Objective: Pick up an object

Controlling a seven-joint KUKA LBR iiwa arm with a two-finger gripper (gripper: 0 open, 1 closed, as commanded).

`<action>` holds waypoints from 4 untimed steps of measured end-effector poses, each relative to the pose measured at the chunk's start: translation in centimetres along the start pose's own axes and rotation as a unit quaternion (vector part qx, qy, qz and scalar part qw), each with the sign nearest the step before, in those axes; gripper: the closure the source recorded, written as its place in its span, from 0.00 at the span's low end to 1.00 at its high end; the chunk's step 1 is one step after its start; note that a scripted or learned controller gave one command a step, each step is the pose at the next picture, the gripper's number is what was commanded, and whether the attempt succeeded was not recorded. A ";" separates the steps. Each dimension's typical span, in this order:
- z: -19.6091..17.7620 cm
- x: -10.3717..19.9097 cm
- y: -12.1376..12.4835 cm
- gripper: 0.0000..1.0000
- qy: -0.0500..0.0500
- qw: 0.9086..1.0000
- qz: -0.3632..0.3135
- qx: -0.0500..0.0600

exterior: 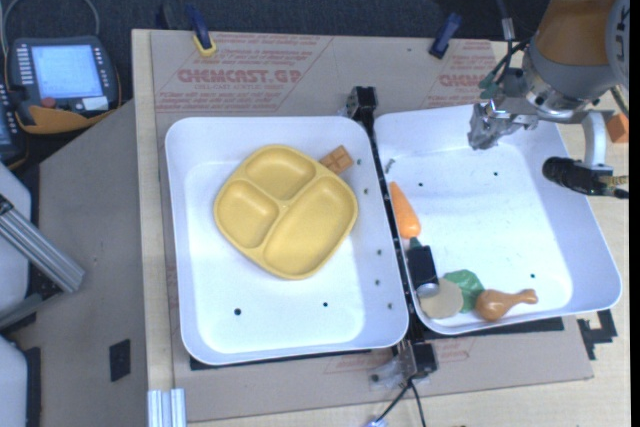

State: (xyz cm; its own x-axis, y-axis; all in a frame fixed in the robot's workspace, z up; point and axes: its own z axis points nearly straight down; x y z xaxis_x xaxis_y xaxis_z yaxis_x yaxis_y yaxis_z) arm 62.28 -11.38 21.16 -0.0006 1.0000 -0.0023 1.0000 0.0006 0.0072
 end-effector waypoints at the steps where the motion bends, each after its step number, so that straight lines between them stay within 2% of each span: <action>1: -5.3 0.0 0.2 1.00 0.000 1.000 0.000 0.000; 2: -4.9 3.9 -1.6 1.00 0.002 1.000 -0.001 0.005; 4: -4.6 15.0 -4.7 1.00 0.002 1.000 -0.003 0.005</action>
State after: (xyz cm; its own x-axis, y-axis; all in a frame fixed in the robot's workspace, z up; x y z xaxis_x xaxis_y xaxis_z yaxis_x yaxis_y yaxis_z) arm 57.57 3.62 25.69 -0.0060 1.0000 0.0025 1.0000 0.0060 -0.0033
